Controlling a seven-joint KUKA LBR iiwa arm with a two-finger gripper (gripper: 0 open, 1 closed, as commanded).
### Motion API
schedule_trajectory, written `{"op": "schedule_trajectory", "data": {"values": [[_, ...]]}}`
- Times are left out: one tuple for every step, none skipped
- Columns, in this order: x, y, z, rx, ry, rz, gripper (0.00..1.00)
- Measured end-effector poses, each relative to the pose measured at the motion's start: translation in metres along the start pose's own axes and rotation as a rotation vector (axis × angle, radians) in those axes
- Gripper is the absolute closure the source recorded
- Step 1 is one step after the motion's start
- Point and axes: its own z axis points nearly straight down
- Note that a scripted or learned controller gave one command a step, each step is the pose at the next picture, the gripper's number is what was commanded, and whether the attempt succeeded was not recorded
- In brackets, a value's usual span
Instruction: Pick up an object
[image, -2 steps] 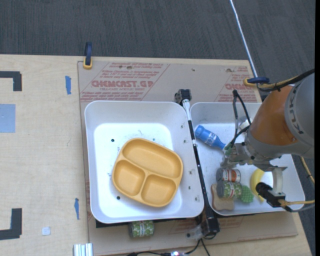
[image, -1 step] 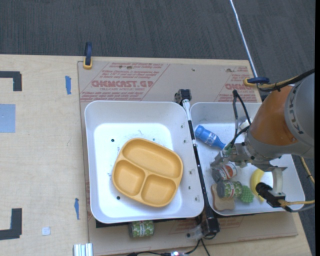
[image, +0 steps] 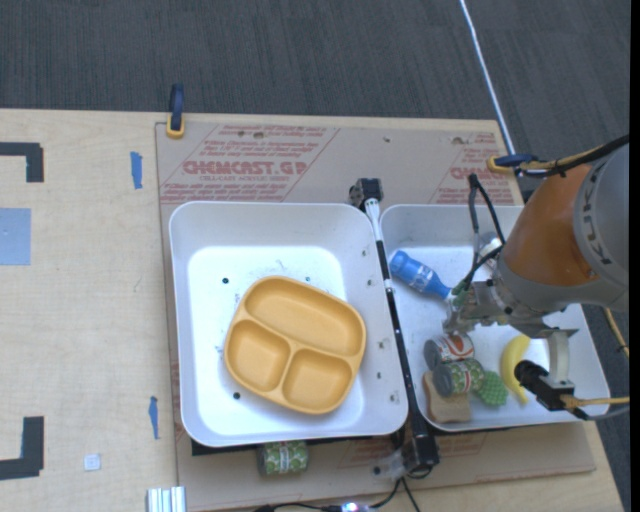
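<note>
Nearest me, a green can (image: 285, 458) lies outside the left bin (image: 190, 300), which holds a yellow divided tray (image: 295, 343). Right bin (image: 592, 372): green toy (image: 470, 380), banana (image: 514, 366), blue bottle (image: 418, 274). Gripper (image: 458, 335) sits low over the clutter; grip state I cannot tell. Nothing lifted yet, I judge.

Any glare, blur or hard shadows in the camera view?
Camera view: even, soft light; the left bin floor is bright but not blown out; the yellow divided plate is sharp with only a faint shadow; the arm looks slightly soft, the blue bottle is clear.
</note>
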Motion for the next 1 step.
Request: {"op": "schedule_trajectory", "data": {"values": [[0.0,-0.0001,0.0001,0.0,0.0,0.0,0.0]]}}
